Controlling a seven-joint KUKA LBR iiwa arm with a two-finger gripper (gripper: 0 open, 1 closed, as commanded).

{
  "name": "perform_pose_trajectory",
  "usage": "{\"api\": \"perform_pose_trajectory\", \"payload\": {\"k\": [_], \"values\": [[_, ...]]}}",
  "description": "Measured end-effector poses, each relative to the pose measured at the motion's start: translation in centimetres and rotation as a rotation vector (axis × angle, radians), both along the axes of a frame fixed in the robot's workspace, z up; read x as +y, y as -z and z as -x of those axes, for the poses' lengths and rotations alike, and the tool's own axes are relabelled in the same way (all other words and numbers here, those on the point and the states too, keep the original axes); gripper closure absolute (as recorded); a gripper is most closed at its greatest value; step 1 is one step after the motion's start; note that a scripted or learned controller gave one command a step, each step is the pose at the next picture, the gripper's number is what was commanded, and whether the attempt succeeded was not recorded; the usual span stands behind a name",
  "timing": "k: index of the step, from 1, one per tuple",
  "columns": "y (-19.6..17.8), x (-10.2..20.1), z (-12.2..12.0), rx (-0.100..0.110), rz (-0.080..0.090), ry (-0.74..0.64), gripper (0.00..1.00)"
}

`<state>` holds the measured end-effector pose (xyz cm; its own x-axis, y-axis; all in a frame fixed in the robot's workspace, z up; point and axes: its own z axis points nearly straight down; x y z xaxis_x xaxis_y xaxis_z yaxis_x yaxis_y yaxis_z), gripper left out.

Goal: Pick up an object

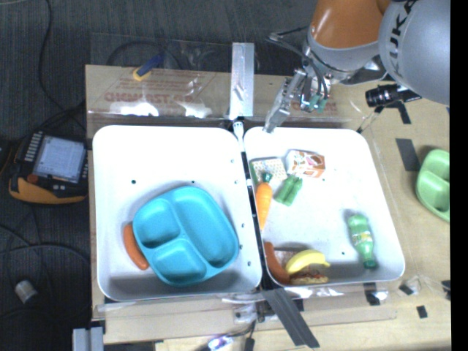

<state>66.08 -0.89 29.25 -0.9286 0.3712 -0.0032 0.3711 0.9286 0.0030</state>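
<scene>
**Arm waits above right bin, nothing lifted yet**

Fingers of the gripper [281,108] hang over the far edge of the right bin [380,189], and whether they are apart or together cannot be told. Nothing sits between them. Candidates lie below: a carrot [262,203], a green bottle [361,240], a banana [306,260]. A blue tray [184,232] rests in the left bin [110,196]. Descent, grasp and lift all appear to remain.
</scene>
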Motion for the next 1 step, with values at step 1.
{"api": "perform_pose_trajectory", "payload": {"k": [1], "values": [[-2.69,2.83,0.51,-0.001,0.005,-0.115,1.00]]}}
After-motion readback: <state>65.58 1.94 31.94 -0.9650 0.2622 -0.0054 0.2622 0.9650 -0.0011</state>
